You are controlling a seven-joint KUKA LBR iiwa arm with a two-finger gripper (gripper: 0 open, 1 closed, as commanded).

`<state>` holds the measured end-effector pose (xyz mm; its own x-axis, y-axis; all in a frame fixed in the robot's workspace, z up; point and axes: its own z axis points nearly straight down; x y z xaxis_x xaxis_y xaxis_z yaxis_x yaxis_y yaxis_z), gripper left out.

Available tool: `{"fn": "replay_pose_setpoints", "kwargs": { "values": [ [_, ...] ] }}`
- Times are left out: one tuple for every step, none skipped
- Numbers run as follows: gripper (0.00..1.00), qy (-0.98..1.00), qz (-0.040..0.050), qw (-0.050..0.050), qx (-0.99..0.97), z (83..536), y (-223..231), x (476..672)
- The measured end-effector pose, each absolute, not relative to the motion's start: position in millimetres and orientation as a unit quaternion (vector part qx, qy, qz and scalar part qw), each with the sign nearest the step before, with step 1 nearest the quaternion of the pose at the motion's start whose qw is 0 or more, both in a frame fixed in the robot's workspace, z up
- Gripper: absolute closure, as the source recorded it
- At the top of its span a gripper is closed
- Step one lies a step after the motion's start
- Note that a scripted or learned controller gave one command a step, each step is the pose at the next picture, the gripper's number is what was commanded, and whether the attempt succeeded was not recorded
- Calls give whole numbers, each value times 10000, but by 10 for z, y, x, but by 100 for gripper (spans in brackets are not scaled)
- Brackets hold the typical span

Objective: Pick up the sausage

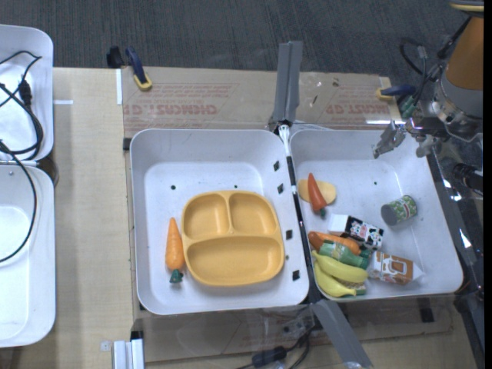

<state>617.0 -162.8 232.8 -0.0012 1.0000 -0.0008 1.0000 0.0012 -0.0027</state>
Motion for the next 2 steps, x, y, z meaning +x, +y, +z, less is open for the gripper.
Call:
{"fn": "replay_pose_setpoints", "kwargs": {
  "values": [
    [0, -7100, 12, 7, -7042, 1673, -1361, 6288],
    [0, -8610, 2, 2, -5086, 1235, -934, 6330]
  ]
}}
